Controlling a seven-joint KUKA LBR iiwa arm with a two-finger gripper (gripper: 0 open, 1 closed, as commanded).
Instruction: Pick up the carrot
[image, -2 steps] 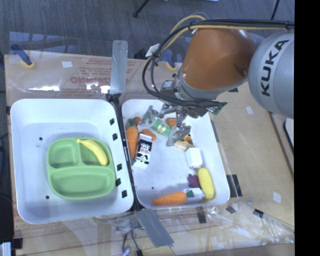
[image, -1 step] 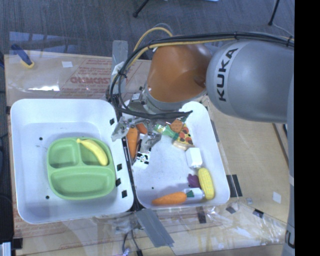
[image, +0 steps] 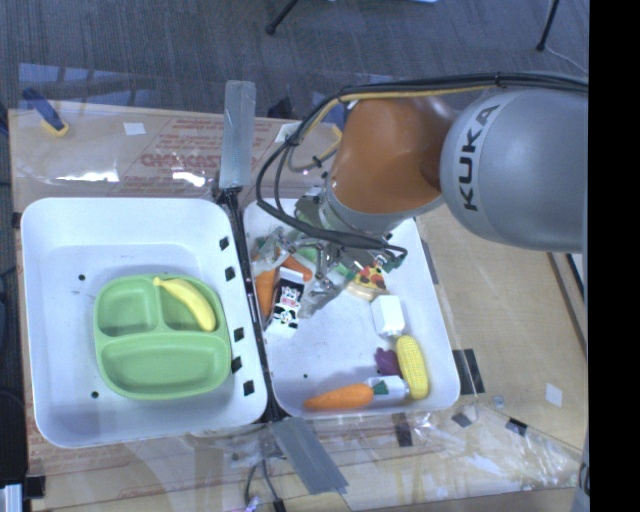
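Two white bins sit side by side on the counter (image: 500, 290) under me. Starting at the left, the left bin (image: 50, 300) holds a green divided plate (image: 160, 350), and a yellow banana (image: 192, 300) lies in the plate's upper right compartment. A dark divider (image: 245, 300) runs between the two bins, with a strip of grey tape (image: 238, 130) above it.

Moving into the right bin (image: 440, 330), an orange carrot-like piece (image: 264, 292) stands against its left wall, just beside a small black-and-white carton (image: 288, 305). My gripper (image: 325, 275) hangs over the upper middle of this bin, above a clutter of small toys; from this angle my wrist and orange band (image: 390, 150) cover much of it, and I cannot tell whether my fingers are spread or pressed together, nor whether anything sits between them.

Lower down, the carrot (image: 340, 398) lies flat on its side along the near wall of the right bin, well apart from my gripper. Just to its right are a purple piece (image: 388, 360) and an ear of corn (image: 413, 366), the corn standing roughly lengthwise near the right wall. A white block (image: 389, 315) rests just above the corn, and a small slice with red and yellow bits (image: 366, 285) lies above that
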